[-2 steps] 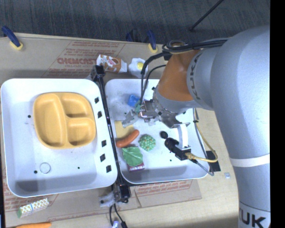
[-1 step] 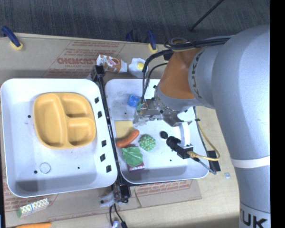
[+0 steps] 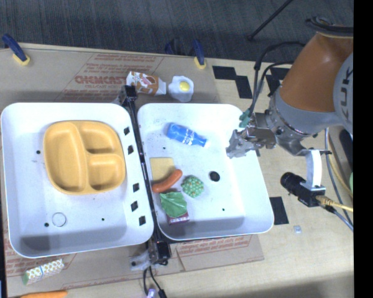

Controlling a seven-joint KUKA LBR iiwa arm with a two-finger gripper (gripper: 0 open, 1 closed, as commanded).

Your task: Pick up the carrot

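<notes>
Two white bins [image 3: 25, 228] [image 3: 248, 219], one yellow divided tray [image 3: 84, 155], one blue bottle [image 3: 186, 135], one sausage [image 3: 166, 180], one green ball [image 3: 192, 186], one egg [image 3: 182, 87]

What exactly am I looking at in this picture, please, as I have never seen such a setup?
One camera looks down at a slant on a bench with two white bins. The grey and orange robot arm reaches in from the right; its gripper hangs over the right bin's edge, holding nothing I can see. The left bin holds a yellow divided tray. The right bin holds a blue bottle, an orange carrot, a green ball and a green packet.
</notes>
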